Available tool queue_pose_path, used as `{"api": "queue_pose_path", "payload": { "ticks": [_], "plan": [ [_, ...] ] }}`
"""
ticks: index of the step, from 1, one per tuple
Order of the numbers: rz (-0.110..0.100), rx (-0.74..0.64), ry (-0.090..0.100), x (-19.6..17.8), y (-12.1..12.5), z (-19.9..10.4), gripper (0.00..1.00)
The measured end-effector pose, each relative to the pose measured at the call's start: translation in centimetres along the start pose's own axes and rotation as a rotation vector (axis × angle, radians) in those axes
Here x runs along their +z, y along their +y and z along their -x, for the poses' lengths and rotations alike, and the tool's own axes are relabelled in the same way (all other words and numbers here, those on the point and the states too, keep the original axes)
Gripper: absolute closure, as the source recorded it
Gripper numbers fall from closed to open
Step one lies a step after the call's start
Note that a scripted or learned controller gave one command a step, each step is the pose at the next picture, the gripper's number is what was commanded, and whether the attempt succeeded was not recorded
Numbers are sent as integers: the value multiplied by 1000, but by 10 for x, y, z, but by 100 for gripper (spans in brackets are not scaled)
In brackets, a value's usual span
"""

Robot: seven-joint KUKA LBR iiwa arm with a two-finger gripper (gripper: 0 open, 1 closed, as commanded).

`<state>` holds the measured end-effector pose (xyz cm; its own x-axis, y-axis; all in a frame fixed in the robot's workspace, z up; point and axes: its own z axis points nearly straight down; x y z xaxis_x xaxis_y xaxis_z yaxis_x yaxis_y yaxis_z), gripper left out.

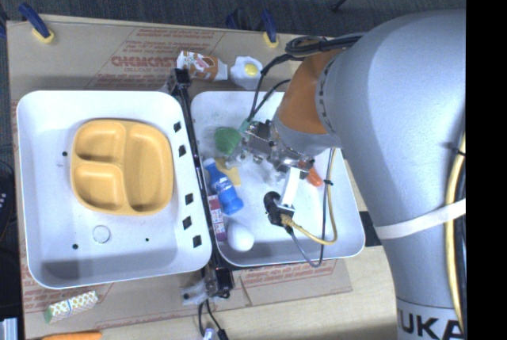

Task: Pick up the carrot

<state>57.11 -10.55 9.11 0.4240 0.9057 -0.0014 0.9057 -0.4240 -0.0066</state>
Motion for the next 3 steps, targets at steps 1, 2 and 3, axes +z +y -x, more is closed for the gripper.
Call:
{"api": "queue_pose_path", "payload": {
  "ticks": [1, 2, 3],
  "plan": [
    [3, 180, 2, -156, 33, -40, 0],
    [-3, 170, 0, -165, 32, -41, 100],
    [3, 308, 1, -205, 42, 12, 100]
  ]
}}
